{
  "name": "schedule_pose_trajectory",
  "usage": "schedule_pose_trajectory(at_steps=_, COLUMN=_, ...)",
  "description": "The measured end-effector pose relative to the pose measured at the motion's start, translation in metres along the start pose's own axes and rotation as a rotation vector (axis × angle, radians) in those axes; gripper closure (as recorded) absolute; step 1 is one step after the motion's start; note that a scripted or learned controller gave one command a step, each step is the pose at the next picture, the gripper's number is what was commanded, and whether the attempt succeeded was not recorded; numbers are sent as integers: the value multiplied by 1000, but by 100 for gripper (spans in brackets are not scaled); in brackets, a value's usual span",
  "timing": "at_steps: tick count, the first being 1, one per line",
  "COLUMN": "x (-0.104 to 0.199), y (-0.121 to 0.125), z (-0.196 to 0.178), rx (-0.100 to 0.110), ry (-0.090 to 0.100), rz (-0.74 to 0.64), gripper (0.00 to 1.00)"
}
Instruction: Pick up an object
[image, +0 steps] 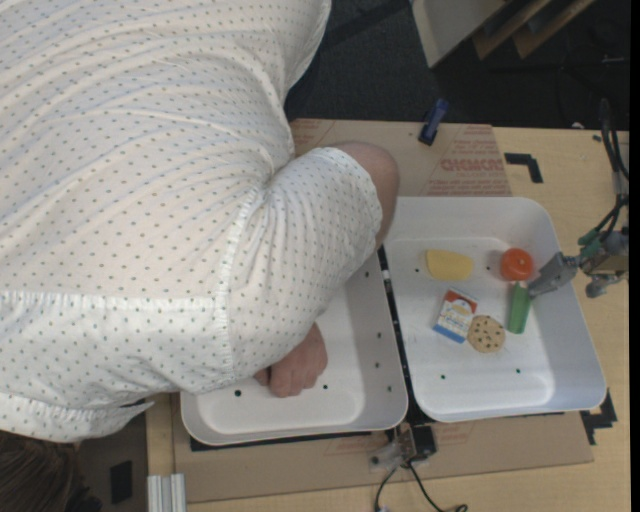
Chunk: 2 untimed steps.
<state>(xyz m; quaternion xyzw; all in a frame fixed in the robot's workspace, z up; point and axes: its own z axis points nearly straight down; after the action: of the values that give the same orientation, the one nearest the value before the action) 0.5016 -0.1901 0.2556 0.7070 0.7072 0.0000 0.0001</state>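
Camera view: green bottle (518, 305) lies lengthwise up-down, orange cap (517, 264) farthest; fingers (553, 275) beside it, state unclear.

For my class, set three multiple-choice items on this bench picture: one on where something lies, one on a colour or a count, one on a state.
1. Where does the orange ball lie?
A. in the left bin
B. in the right bin, beside the green cylinder
C. on the cardboard outside both bins

2. How many loose objects lie in the right bin?
A. two
B. five
C. eight

3. What is the person's hand doing?
A. resting inside the left bin
B. lifting the yellow block
C. gripping the claw

Answers:
1 B: the ball sits just above the green cylinder on the right bin's floor.
2 B: ball, cylinder, yellow block, small carton and round cookie.
3 A: the hand lies on the floor of the left bin, away from the claw.
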Motion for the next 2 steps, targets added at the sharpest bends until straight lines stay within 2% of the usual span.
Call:
schedule_pose_trajectory(at_steps=1, x=0, y=1, z=-11, rx=-3, ry=-2, rz=-1, gripper=100)
schedule_pose_trajectory(at_steps=2, x=80, y=-23, z=-7, rx=4, ry=4, rz=-7, gripper=100)
